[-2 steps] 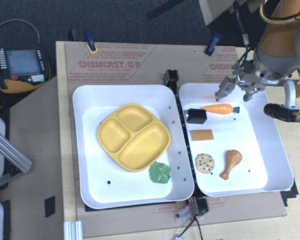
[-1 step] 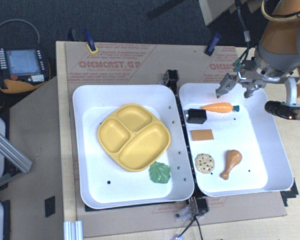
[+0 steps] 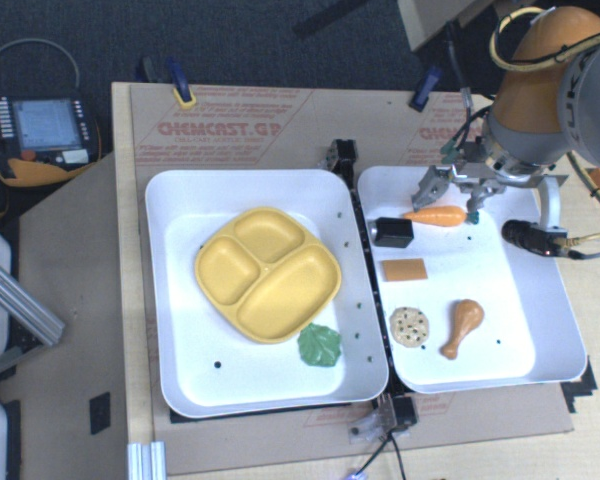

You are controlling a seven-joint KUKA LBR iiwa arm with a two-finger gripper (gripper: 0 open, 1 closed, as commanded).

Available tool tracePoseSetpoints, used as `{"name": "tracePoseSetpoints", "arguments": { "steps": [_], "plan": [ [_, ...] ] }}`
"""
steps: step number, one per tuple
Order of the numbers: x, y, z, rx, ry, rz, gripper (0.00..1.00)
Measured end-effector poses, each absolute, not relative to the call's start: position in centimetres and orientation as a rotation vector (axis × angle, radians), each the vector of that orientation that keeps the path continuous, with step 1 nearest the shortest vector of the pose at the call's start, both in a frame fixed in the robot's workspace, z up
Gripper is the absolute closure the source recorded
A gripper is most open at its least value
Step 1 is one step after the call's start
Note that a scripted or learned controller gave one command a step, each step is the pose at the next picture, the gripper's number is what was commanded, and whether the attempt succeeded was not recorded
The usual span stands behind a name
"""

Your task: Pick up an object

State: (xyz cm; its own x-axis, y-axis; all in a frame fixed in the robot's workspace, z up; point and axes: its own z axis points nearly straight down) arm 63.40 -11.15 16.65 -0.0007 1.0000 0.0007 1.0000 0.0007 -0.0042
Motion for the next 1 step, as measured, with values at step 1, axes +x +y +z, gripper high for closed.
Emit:
{"name": "tracePoseSetpoints", "arguments": {
  "steps": [1],
  "plan": [
    [63.16,-10.95,12.36,-2.218,-2.219,0.005,0.00]
  ]
}}
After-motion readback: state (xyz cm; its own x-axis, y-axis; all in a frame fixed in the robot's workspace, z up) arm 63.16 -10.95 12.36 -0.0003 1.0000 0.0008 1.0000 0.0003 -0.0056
